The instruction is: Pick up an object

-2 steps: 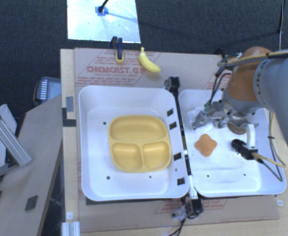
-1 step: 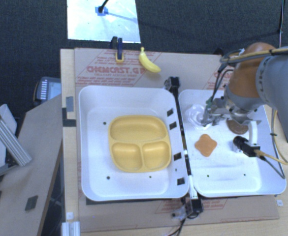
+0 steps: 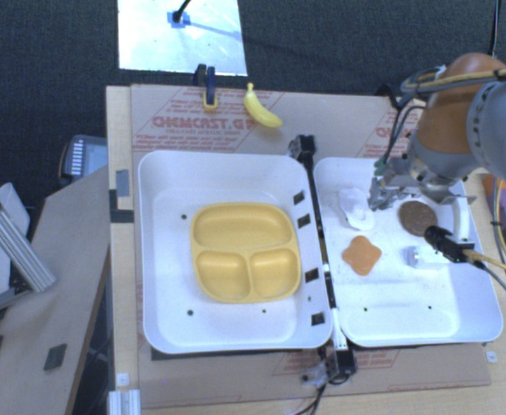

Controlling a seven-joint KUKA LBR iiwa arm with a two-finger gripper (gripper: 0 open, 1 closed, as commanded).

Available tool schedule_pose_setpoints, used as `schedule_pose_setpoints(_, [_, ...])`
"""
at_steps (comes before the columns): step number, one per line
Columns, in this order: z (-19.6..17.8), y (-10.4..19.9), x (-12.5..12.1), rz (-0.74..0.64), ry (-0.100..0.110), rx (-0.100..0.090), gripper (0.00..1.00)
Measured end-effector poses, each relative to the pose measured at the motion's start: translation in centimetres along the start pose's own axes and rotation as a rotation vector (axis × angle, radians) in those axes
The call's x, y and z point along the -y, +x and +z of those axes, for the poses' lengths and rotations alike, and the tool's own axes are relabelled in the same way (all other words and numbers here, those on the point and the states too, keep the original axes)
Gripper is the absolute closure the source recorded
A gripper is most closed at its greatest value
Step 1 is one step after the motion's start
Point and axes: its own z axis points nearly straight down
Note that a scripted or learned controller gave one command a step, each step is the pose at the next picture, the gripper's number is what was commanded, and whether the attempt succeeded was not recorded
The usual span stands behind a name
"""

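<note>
Across the bench lay a sheet of brown cardboard [image 3: 339, 115] printed with red lettering, and on it sat two shallow white bins side by side, joined along a dark hinged seam. Dark speckled carpet surrounded the bench, with a pale reflective square panel [image 3: 182, 24] lying on it beyond the far edge. A yellow clamp [image 3: 209, 89] and a small yellow banana [image 3: 261, 109] rested on the cardboard behind the bins. At the left, a lower tan table [image 3: 62, 258] carried a grey device [image 3: 81, 156] and a length of aluminium rail [image 3: 10, 236]. The left bin [image 3: 162, 318] held a yellow divided plate [image 3: 243, 252] with three compartments, lying flat near its middle. The right bin [image 3: 425, 318] held several small things: a white object [image 3: 356, 210] near its far left part, an orange cookie-shaped piece [image 3: 361, 254] just in front of that, a brown round disc [image 3: 417, 217] to the right, and a small grey item [image 3: 411, 254] near the disc. The grey arm with its orange band reached in from the right, and the gripper [image 3: 381, 199] hung low over the far part of the right bin, just beside the white object; whether it was spread or pressed together could not be told. Nothing was seen pinched in it.
</note>
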Motion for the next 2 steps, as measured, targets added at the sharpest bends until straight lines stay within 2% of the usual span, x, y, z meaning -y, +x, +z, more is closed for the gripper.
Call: schedule_pose_setpoints(2, [-9.5,-0.6,-0.3,-0.003,0.0,0.0,1.0])
